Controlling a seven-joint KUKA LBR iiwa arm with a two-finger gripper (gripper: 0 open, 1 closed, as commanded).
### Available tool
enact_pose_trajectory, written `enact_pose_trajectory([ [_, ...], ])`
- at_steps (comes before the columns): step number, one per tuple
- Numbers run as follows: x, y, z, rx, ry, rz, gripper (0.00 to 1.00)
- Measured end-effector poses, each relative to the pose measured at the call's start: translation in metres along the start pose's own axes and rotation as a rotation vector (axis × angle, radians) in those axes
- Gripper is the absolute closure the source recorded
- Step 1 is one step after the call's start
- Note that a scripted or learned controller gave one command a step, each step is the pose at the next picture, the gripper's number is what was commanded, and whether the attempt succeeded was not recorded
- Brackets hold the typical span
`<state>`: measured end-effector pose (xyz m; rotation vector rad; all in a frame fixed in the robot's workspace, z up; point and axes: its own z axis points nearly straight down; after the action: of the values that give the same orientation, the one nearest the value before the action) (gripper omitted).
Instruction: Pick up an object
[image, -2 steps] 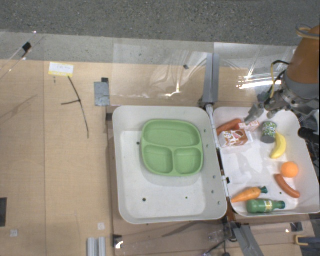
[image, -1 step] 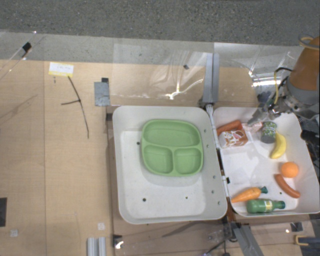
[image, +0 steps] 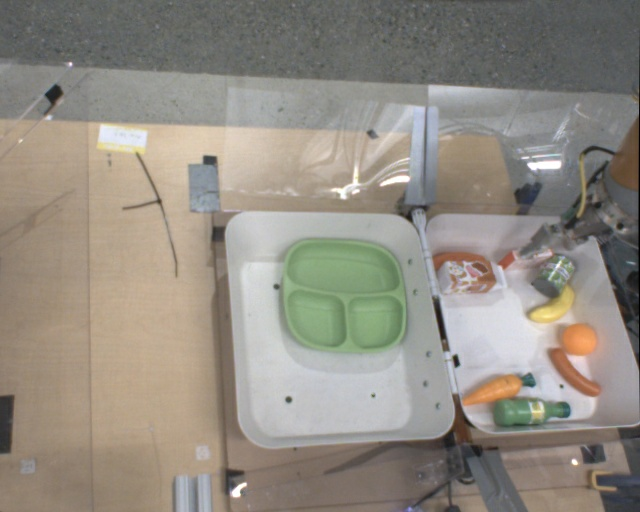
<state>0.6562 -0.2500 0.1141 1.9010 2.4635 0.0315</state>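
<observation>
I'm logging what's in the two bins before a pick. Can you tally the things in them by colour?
Green: 2, the plate and the bottle
Orange: 2, the carrot and the orange
Yellow: 1, the banana
Red: 1, the sausage
Mixed colours: 2, the packet and the can
Total: 8

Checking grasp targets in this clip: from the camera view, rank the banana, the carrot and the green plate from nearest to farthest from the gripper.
1. Banana: right bin, just below the gripper.
2. Carrot: right bin, near its front edge.
3. Green plate: in the left bin, farthest away.
</observation>
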Motion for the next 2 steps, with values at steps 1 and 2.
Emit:
enact_pose_trajectory([
  [1, -0.0039, -0.0157, 0.0001, -0.001, -0.005, -0.030, 0.00],
  [2, -0.0014, -0.0222, 0.0012, 0.024, 0.008, -0.032, 1.00],
])
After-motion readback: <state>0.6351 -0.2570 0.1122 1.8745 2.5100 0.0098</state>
